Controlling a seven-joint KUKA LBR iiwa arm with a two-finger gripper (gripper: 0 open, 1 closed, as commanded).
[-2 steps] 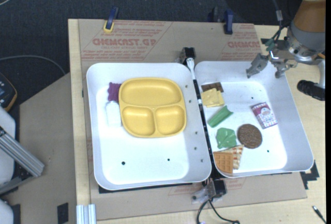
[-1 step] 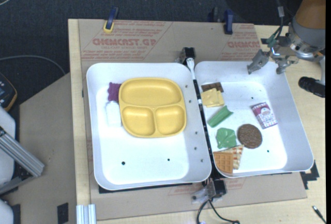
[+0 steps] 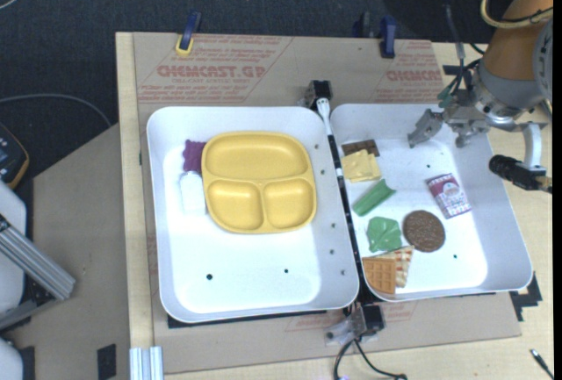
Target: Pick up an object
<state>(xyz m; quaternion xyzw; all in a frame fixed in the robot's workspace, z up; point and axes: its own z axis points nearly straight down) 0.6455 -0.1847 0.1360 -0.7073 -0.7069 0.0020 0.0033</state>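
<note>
Overhead, spread empty fingers (image 3: pixel 444 129); six food items right bin (image 3: pixel 500 220), one yellow tray (image 3: pixel 259 181) left.

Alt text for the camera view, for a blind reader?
The arm's hand hangs open above the right bin, holding nothing. That bin holds toy food including a waffle and brown cookie; the left bin holds a yellow divided tray.

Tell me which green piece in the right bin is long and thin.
The upper green piece, a slanted strip below the yellow cheese; the lower green one is broad and leafy.
</note>
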